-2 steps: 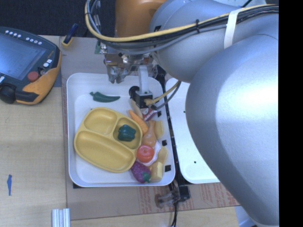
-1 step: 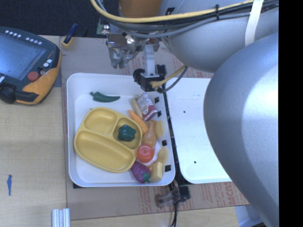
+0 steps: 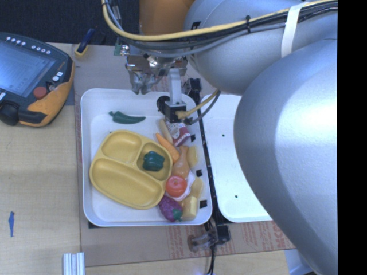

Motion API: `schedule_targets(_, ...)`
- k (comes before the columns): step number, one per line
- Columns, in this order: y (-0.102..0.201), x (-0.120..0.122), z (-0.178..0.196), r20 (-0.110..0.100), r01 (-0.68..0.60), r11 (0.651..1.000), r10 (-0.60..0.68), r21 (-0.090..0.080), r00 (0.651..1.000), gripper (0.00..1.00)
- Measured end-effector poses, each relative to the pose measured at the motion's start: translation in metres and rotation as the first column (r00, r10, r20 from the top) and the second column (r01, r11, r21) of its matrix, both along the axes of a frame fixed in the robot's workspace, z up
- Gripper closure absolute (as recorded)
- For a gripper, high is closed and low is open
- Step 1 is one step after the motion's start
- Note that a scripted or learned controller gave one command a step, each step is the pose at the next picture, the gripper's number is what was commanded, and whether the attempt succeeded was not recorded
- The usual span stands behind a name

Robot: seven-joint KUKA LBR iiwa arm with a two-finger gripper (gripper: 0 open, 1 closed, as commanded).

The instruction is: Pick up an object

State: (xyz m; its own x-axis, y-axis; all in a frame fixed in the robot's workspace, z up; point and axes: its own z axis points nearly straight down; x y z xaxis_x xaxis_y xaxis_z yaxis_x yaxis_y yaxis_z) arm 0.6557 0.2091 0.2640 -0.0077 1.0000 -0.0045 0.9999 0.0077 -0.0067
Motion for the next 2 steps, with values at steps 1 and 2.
schedule_targets(1, -0.009, 0.001, 0.033, 0.007, 0.003, 1.0, -0.003, 0.003, 1.0, 1.0)
schedule_targets(2, 0.006, 0.0, 0.007, 0.0, 0.0, 1.0, 0.0, 0.001, 1.0, 1.0)
